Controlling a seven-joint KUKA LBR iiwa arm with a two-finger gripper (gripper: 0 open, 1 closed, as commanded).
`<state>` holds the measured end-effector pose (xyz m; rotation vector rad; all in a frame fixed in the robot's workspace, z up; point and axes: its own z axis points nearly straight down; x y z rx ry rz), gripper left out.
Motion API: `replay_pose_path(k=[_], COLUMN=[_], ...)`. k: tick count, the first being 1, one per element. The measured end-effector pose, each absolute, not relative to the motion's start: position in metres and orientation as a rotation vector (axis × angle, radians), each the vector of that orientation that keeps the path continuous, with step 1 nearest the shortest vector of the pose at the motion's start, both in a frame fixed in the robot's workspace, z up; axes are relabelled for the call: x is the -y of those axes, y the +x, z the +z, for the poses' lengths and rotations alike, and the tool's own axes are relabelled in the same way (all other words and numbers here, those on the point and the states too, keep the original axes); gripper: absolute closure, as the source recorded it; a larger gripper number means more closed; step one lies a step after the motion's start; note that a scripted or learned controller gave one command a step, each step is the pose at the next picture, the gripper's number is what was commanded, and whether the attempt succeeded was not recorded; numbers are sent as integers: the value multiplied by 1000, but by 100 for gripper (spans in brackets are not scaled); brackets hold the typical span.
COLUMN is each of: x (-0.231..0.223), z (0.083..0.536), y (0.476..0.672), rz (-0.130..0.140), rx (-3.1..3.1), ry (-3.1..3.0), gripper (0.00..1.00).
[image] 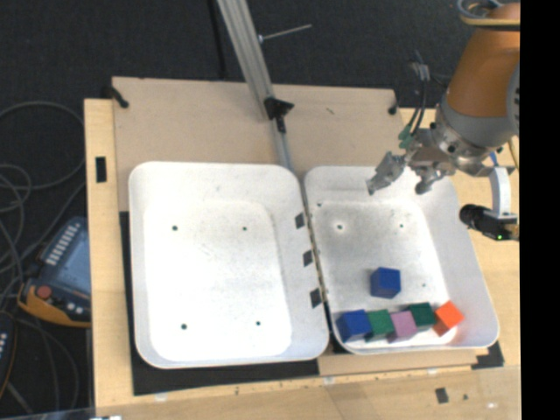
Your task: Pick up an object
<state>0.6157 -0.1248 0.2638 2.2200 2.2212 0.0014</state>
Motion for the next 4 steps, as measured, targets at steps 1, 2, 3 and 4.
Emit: replay_pose_path(k=[1,2,3,4], x=[144,153,128,130], z=[170,95,98,108], y=[555,537,509,511], rz=[-10,1,1,6], rx=[-2223,-2216,-2214,-2207], ry=[2229,2222,2222,2224], gripper=[0,0,0,100])
